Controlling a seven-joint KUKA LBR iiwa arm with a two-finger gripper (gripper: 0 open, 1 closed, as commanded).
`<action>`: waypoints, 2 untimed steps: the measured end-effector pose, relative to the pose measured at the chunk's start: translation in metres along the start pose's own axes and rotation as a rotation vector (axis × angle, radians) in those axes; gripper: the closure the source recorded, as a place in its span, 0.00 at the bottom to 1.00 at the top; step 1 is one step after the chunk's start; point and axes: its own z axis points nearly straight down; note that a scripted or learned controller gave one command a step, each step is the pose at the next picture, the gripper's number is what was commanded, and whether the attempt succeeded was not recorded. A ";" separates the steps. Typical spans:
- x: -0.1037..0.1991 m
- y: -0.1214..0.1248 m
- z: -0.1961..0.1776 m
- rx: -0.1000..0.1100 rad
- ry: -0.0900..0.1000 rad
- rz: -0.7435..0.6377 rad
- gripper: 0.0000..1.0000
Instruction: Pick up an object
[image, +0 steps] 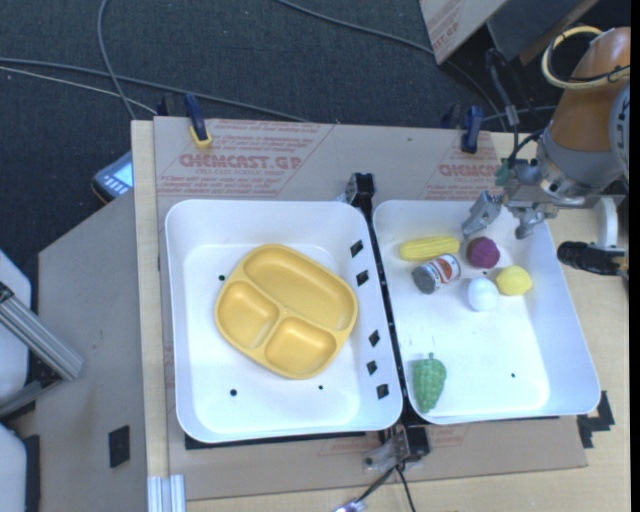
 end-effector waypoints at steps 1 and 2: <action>0.000 0.003 -0.010 -0.015 -0.003 -0.003 0.00; 0.006 0.010 0.050 -0.010 -0.001 -0.005 0.00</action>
